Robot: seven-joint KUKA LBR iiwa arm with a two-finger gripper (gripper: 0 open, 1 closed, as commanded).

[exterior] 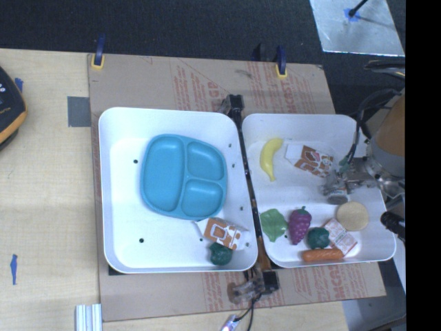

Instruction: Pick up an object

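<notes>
My gripper [337, 185] reaches in from the right and hangs low over the right bin [310, 124], near its right side. It sits just below and right of an orange-and-white carton [311, 159] and just above a round beige piece [353, 215]. Also in this bin are a yellow banana [269, 158], a light green leafy piece [273, 223], purple grapes [299, 225], a dark green vegetable [318, 238], a carrot [322, 256] and a red-and-white packet [342, 237]. I see nothing held in the gripper.
The left bin [117, 185] holds a blue divided plate [184, 176], a second small carton [222, 232] and a dark green piece [221, 255] at its front right corner. Both bins rest on cardboard [172, 81] clamped to the bench.
</notes>
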